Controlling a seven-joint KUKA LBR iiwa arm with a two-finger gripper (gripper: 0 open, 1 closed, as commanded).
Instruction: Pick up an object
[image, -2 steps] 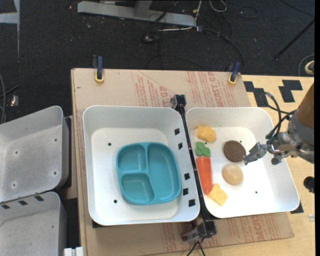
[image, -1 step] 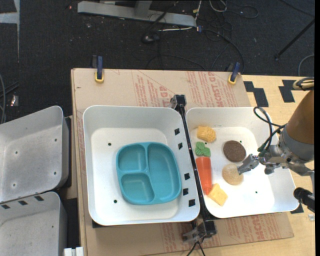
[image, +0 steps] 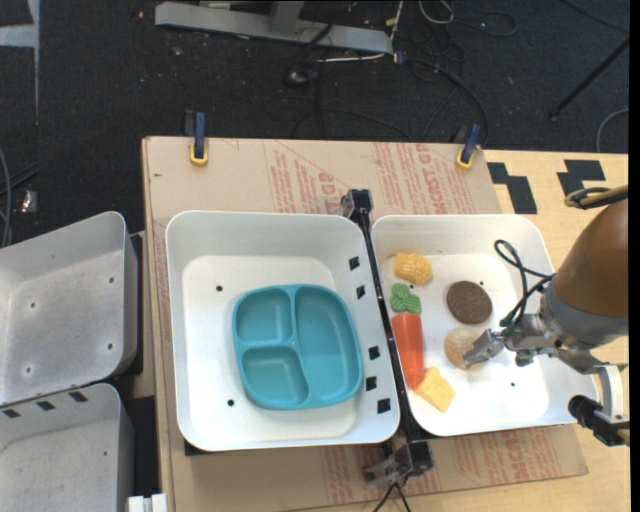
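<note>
The gripper sits low in the right bin, reached in from the right edge, with the arm's orange band above it and a black cable looping over the bin floor toward the wrist. Its dark fingertips lie right against a small pale tan lump, which rests on the bin floor just left of the tips; whether the fingers are parted or closed on it cannot be told at this angle, as their ends blur into the lump's shadow. Just above the lump, near but apart, lies a round brown patty. Further left, along the wall between the two bins, a row of toy foods runs from top to bottom: a yellow corn cob, a green leafy piece touching the top of an orange carrot, and a yellow cheese wedge at the carrot's lower end, just below and left of the lump. The left bin holds a teal divided plate with three compartments, well apart from the gripper.
</note>
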